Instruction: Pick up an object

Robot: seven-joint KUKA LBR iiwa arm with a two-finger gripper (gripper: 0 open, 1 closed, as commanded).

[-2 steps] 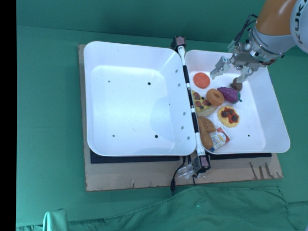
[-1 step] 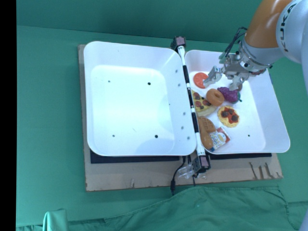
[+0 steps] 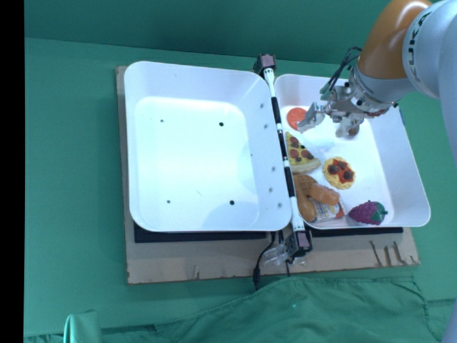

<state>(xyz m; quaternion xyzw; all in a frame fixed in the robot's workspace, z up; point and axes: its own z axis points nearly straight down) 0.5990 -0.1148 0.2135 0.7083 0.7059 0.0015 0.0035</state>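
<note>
- A purple berry toy [image 3: 368, 212] lay nearest the camera, in the near corner of the right bin [image 3: 407, 170].
- Beyond the berry along the bin's left wall sat a pair of brown pastry pieces [image 3: 314, 195], a small round tart [image 3: 339, 172], a pizza slice [image 3: 300, 153] and a red disc [image 3: 295, 116].
- The gripper [image 3: 330, 118] hung over the bin's far part, just right of the red disc, fingers spread apart with nothing between them.
- No readable writing showed on anything.
- The right half of the right bin's floor offered bare room; the left bin [image 3: 200, 148] lay beyond the shared divider rail [image 3: 280, 145].
</note>
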